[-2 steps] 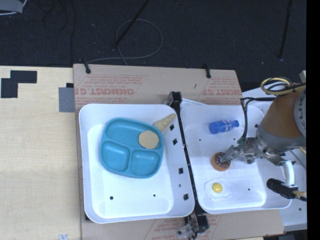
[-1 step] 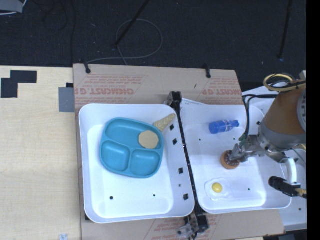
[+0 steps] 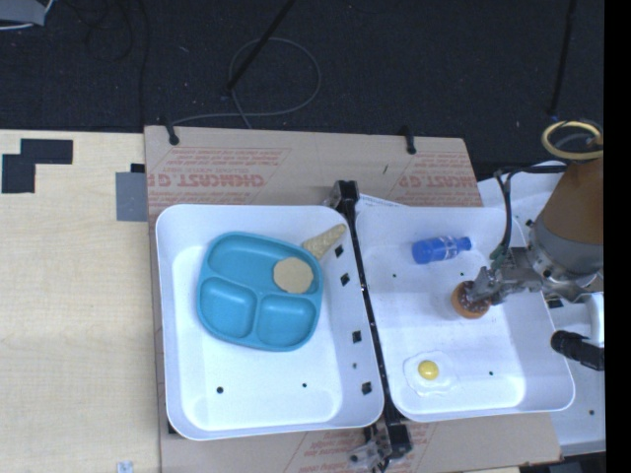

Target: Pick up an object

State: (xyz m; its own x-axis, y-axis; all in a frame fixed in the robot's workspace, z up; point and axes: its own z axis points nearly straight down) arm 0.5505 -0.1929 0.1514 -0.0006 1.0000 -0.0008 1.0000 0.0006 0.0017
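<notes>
Claw (image 3: 480,294) sits at right of frame, in the right bin (image 3: 513,387), over a small brown object (image 3: 470,304); finger opening cannot be told, possibly touching it. Blue bottle (image 3: 440,249) lies upper-left of it

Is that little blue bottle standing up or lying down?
Lying down. The blue bottle rests on its side on the right bin's floor, its length running across.

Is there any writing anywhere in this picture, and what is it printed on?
"CHEMCAST GP", in red, printed upside down and repeated on the brown cardboard sheet under the two white bins; the smaller red lines beneath it are too blurred to read.
Blue bottle: any label is too small to read.
</notes>
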